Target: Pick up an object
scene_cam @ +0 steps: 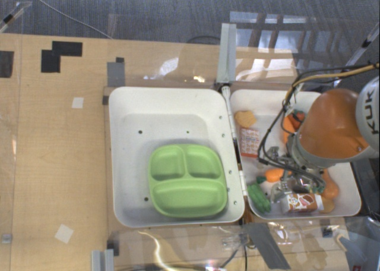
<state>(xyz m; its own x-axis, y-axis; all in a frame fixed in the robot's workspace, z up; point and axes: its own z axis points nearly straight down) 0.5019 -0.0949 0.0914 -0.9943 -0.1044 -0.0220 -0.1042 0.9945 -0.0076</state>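
Hovering low over the right bin [355, 207], the arm [332, 124] has its gripper [289, 176] down among the clutter; whether it is open or closed, or has anything, I cannot tell from this angle.

Camera view: the left bin [124, 121] carries a green divided plate [187, 179], well apart from the gripper. In the right bin, likely pick candidates sit just beside the gripper: a small orange piece [274, 175], a green toy item [259, 198], and a labelled can or jar [300, 202] lying on its side. Farther up are a tan round piece [245, 118] and a flat printed packet [250, 141].

Handling, as a guess: all small, light, stiff plastic. The can is smooth and round, so it may roll; grip across its body. The orange piece looks easiest.

Writing: "KU" is readable on the arm housing. Packet and can labels have print too small to read.
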